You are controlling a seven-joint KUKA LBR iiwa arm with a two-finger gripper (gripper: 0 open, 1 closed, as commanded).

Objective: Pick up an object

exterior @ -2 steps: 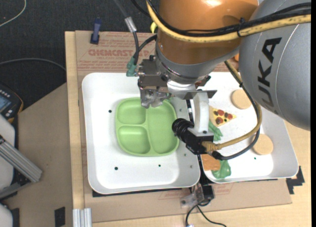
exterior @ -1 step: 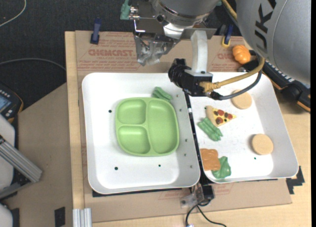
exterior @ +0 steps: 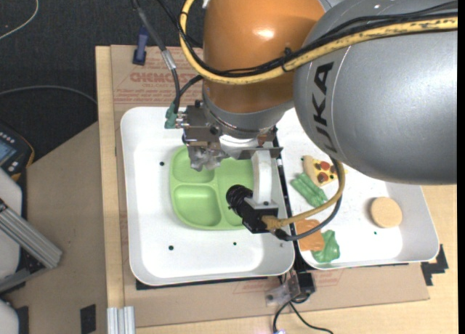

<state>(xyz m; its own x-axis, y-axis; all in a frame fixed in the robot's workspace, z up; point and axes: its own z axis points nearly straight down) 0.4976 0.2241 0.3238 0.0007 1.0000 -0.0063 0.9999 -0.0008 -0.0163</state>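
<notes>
A light green divided plate [exterior: 197,202] lies in the left white bin [exterior: 149,253]. My gripper [exterior: 205,158] hangs low over the plate's far left corner, under the big orange wrist band [exterior: 258,27]. The arm's body hides the plate's right part. In the right bin [exterior: 418,242] lie a toy pizza slice [exterior: 320,169], a green pea pod [exterior: 308,189], a tan round biscuit [exterior: 386,212] and an orange carrot with a green top [exterior: 321,242]. I see nothing lifted off either bin.
The grey arm covers the far part of the right bin. A black cable plug [exterior: 245,209] on the wrist hangs over the plate's right side. Both bins rest on a cardboard sheet [exterior: 120,78]; cables trail at the back left.
</notes>
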